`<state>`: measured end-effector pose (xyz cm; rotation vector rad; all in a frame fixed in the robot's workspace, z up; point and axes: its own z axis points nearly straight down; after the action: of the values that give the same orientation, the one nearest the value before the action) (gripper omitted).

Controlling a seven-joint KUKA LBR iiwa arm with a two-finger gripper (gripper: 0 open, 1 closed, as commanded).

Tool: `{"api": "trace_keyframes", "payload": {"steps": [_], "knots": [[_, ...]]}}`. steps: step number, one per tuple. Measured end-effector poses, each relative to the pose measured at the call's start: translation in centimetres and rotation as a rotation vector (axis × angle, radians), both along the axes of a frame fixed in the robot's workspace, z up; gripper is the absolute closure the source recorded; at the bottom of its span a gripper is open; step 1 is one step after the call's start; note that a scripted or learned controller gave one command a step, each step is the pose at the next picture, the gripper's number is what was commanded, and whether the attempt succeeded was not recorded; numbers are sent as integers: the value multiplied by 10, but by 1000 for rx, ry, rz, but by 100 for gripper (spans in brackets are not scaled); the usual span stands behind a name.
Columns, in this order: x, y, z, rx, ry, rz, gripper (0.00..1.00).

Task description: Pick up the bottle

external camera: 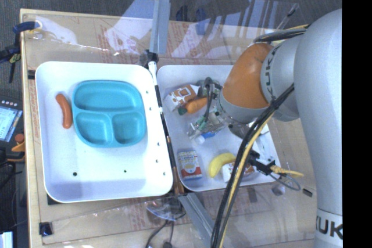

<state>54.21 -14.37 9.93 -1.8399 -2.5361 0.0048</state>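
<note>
The hand [204, 119] is lowered among clutter in the right white bin [174, 171]; its grip state cannot be determined. No bottle is lifted yet.

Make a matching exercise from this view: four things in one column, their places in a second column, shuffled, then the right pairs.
Things:
1. sausage
2. blue tray
3. banana
4. gripper

Places:
A. near edge of the right bin, beside a small carton
B. middle of the left bin
C. over the clutter in the right bin
D. left bin, between the tray and the bin's left wall

Pairs: 1-D, 2-B, 3-A, 4-C
</note>
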Motion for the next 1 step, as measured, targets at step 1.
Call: {"api": "trace_keyframes", "payload": {"steps": [1], "knots": [[0, 0, 0, 0, 0, 0, 0]]}}
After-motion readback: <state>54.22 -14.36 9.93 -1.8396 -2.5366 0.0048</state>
